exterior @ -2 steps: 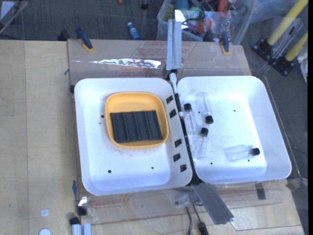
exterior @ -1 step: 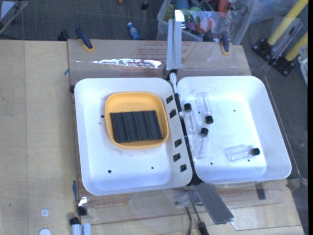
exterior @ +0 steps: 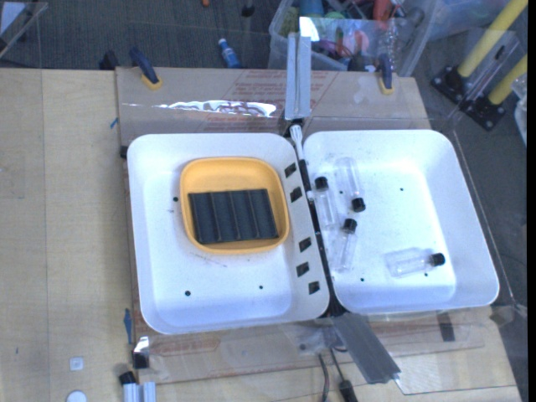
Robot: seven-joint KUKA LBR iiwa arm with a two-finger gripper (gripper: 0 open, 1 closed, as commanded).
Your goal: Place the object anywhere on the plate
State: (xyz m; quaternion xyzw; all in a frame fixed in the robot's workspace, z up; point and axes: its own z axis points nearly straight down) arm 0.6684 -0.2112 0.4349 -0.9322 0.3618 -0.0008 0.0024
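We are looking down on two shallow white bins sitting side by side in the middle of the frame, the left bin [exterior: 155, 296] and the right bin [exterior: 469, 283] touching along a dark seam that is running from top centre toward bottom centre. In the left bin, a yellow plate [exterior: 234, 172] with rounded corners is lying toward the upper middle, and a dark ribbed rectangular block [exterior: 233, 216] is resting flat on it, covering most of its floor. In the right bin, we are seeing several small clear vials with black caps. One vial [exterior: 346, 172] is lying near the upper left of that bin, another vial [exterior: 325, 206] is lying just beside the seam, a third vial [exterior: 345, 248] is sitting below them, near the bin's left wall, and a fourth vial [exterior: 414, 262] is lying on its side well apart from the others, toward the lower right of the bin. None of these vials is touching the plate; all are staying in the right bin. The arm and its gripper are out of the frame, so we cannot tell how the fingers are standing. A clear tub of coloured clutter [exterior: 360, 15] is sitting at the top of the frame, beyond the bench.
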